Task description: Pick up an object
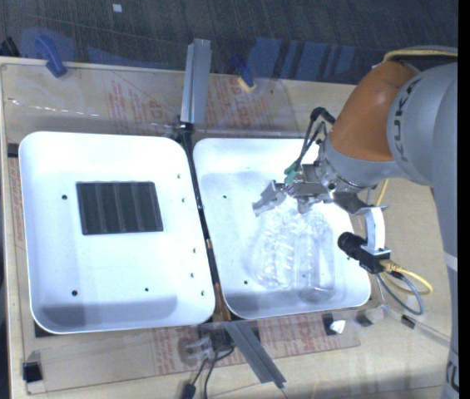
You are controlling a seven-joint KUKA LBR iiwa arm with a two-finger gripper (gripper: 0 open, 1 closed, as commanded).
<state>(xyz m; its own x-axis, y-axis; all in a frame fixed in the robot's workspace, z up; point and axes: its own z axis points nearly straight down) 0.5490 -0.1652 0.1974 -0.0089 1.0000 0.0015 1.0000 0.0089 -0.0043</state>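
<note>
The clear crinkled plastic bottle (294, 252) lies in the right white bin (218, 223), toward the counter's front-right corner — not lifted yet. The hand (289, 191) hovers above it, state unclear.

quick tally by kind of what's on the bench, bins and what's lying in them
white bins: 2, left bin and right bin
dark ribbed block: 1, in the left bin
clear plastic items: 1 pile, in the right bin; separate pieces cannot be told apart
total: 4
</note>
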